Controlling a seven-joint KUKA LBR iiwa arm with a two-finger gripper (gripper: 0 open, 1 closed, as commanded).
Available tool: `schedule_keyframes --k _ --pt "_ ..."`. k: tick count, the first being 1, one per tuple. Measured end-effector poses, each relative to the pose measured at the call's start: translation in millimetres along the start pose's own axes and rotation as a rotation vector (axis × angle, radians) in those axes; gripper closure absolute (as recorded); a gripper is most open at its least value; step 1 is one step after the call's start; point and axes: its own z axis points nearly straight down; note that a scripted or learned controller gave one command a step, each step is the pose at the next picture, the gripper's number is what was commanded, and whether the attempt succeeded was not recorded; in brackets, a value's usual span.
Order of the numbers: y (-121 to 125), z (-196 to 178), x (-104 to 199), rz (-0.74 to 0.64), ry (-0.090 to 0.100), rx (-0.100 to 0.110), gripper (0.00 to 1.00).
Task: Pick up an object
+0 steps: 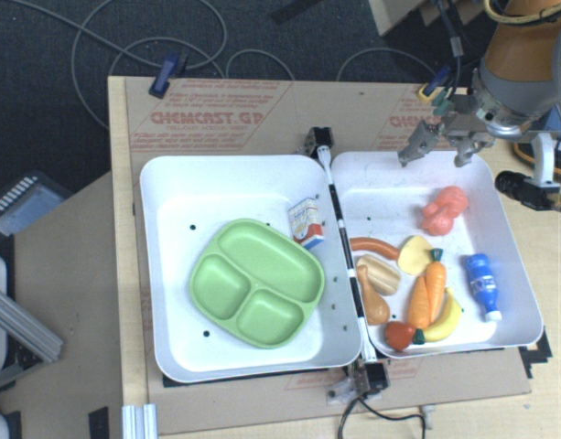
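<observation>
At the left, a white bin is seen holding a green divided plate, which lies flat across its middle and near part. Just beyond the plate's far right corner, a small carton with red and blue print is found close to the bin's right wall. A black divider strip is laid between the two bins.

In the right bin a cluster of toy food is gathered. A sausage is placed at the cluster's far left, with a bread roll just nearer and a brown piece nearer still. A pale yellow piece is set beside an orange carrot, which rests against a banana; a red tomato is tucked at the near edge. A pink lump lies apart toward the far side, and a blue bottle is laid near the right wall.

The gripper is held above the far rim of the right bin, its fingers spread apart, with nothing between them.
</observation>
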Motion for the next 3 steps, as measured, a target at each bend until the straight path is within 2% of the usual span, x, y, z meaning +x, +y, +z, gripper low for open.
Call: schedule_keyframes --k 1,2,3 --pt "-43 140 -42 0.000 0.000 -0.001 0.00" --pt "-135 161 -27 0.002 0.001 0.003 0.00" --pt "-35 160 -21 -0.001 0.000 0.000 0.00"
